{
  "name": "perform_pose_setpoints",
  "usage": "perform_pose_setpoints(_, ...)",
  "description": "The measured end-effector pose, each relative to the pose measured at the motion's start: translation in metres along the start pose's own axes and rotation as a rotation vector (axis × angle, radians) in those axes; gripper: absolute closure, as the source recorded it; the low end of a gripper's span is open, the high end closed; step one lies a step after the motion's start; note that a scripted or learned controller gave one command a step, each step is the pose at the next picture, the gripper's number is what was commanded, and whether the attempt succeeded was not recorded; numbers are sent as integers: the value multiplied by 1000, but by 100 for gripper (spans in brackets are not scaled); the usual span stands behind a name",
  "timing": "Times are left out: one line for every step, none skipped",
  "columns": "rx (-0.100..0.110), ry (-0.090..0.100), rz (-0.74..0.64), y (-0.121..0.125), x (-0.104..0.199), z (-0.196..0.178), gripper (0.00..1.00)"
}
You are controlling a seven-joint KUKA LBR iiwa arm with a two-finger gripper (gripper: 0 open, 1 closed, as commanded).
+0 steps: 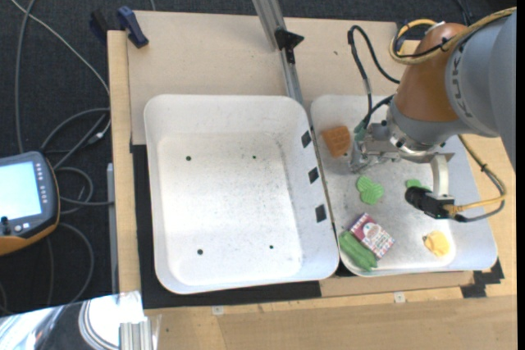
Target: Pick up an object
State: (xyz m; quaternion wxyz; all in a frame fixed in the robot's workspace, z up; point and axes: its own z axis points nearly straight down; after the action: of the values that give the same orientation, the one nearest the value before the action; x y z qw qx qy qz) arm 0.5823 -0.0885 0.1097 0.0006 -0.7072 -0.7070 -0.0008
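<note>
Nearest the camera, at the near rim of the right bin point(406, 229), a dark green object point(358, 251) is seen touching a pink-and-white patterned packet point(374, 233). A yellow object point(437, 243) lies apart from them, toward the right. Farther in, a light green round object point(371, 192) is found near the bin's middle. Just beyond it the end effector point(367, 153) is held low over the bin floor, carried by the grey arm point(492, 86) with its orange band point(426, 86); whether it is open or closed cannot be told. An orange-brown block point(336, 141) lies just beside it, close to the wall next to the left bin point(230, 201). At the far left corner of the bench point(205, 53) a blue clamp point(133, 26) is fixed.
</note>
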Motion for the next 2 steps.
perform_pose_setpoints(-7, -3, -1, 5, -1, -64, 100)
perform_pose_setpoints(-8, -3, -2, 0, -1, -127, 100)
